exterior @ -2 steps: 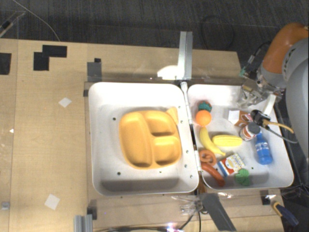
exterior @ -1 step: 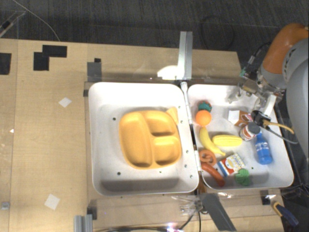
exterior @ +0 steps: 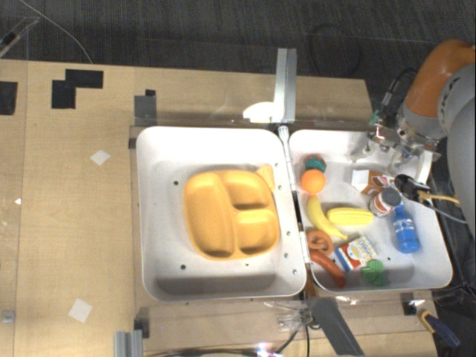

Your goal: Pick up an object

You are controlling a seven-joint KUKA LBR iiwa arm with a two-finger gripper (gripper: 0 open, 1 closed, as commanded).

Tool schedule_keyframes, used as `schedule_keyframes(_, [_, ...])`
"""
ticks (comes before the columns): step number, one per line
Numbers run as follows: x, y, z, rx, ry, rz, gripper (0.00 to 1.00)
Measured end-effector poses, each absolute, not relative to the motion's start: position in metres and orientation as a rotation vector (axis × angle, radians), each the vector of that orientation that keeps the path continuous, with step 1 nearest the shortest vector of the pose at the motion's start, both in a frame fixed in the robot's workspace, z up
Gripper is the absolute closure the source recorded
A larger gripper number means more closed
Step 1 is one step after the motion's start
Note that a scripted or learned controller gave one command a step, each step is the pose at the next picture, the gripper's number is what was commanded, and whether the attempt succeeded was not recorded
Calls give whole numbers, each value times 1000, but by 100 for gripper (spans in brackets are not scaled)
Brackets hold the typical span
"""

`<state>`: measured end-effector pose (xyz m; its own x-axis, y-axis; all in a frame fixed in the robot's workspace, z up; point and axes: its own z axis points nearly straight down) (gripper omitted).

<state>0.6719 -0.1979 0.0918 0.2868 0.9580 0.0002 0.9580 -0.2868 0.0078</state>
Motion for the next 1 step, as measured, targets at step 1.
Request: schedule_keyframes(1, [675,-196,105,2502,1875,17,100])
